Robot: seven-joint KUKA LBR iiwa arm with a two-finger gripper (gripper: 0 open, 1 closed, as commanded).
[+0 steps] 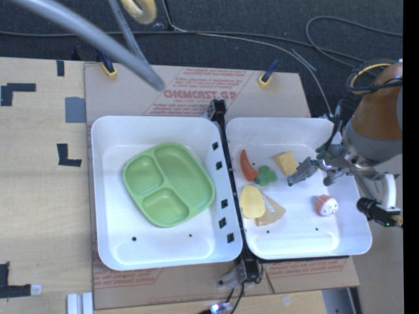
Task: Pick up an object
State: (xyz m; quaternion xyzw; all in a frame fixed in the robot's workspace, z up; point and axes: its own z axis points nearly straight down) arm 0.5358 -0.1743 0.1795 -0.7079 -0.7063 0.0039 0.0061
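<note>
The left bin (111, 241) holds a green 3-compartment tray (169, 184). In the right bin (347, 241), the gripper (302, 173) hangs, empty and slightly parted, just right of the yellow wedge (285, 162). Nearby the carrot (248, 165) runs lengthwise top-to-bottom, tilted.

green divided plate (169, 184), left bin (105, 175), cables (327, 31)
</note>
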